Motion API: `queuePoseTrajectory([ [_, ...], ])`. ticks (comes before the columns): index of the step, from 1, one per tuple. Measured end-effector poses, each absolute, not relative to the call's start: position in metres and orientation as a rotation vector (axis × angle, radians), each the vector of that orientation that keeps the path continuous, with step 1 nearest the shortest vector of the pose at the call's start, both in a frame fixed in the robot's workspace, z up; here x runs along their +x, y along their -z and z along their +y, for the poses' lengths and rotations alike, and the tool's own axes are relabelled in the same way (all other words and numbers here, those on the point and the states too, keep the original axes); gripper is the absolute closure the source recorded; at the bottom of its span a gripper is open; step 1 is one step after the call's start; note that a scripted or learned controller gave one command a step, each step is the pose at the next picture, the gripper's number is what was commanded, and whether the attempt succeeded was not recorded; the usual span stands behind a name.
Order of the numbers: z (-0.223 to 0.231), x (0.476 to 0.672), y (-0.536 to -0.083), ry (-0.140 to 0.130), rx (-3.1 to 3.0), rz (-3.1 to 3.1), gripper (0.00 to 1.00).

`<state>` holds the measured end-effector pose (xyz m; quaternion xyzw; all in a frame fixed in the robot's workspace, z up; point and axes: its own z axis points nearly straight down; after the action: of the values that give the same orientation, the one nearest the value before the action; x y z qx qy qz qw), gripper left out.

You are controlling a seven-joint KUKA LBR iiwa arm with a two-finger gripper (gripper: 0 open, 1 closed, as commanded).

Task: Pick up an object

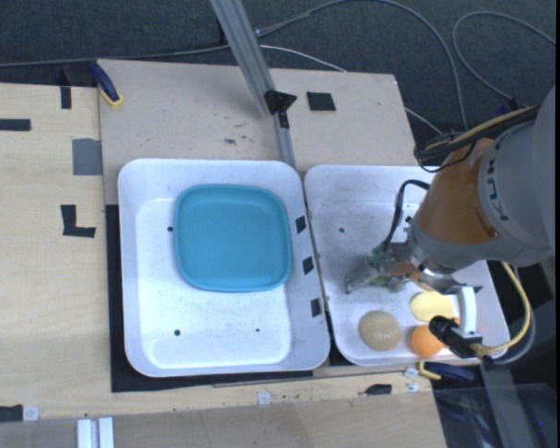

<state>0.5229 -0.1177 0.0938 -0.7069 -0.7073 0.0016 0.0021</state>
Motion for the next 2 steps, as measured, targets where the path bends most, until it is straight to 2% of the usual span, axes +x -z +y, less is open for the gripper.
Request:
queuePoseTrajectory([
  [1,-0.117,0.524,-0.106,-0.001,-2.219,-2.222,1.0],
  [2,-0.122,0.528,-0.167,0.004,-2.224,-2.225,1.0],
])
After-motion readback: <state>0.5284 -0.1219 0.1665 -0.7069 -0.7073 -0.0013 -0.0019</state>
